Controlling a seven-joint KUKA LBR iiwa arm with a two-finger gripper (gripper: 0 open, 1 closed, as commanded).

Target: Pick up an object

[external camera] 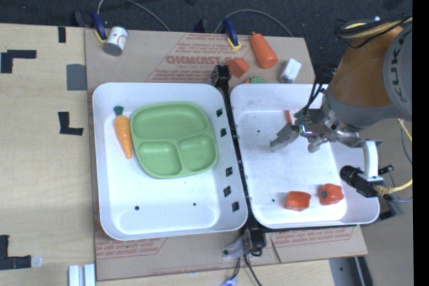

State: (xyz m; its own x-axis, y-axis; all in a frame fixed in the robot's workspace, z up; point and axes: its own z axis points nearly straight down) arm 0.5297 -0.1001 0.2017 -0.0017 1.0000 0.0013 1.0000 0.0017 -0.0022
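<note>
Two small orange-red pieces near lower edge of right bin (268, 110): blocky one (298, 200), rounder one (330, 194) beside it. Hand (299, 135) hovers mid-bin, fingers spread wide, nothing between them. Both targets lie toward lower frame from hand, blocky one almost directly below.

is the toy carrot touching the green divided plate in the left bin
Apart. The camera view shows a thin strip of white bin floor between the orange toy carrot with a green top and the rim of the green three-compartment plastic plate beside it.
</note>
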